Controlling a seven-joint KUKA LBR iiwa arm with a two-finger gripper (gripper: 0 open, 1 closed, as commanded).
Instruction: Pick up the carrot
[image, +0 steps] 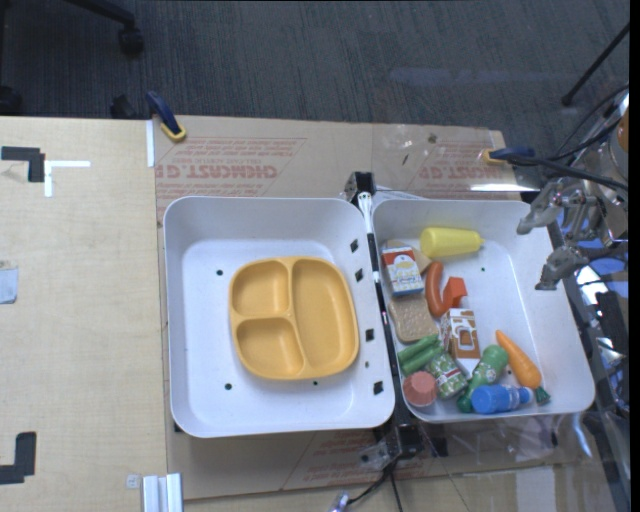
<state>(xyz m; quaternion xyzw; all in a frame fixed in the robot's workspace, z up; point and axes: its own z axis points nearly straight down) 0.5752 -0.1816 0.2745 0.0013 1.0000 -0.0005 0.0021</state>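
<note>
The carrot (520, 361) is orange with a small green top. It lies slanted in the near right corner of the right bin (500, 250), next to a green toy vegetable (488, 365) and a blue bottle (496, 399). My gripper (544, 244) hovers over the right rim of that bin, farther back than the carrot and well apart from it. Its two grey fingers (532, 214) stand spread, open, with nothing between them.
The right bin also holds a yellow piece (450, 241), a small carton (403, 270), a red sausage (434, 290), a bread slice (411, 318) and several other toy foods. The left bin (200, 380) holds a yellow divided plate (293, 317). Cables and clamps crowd the far right.
</note>
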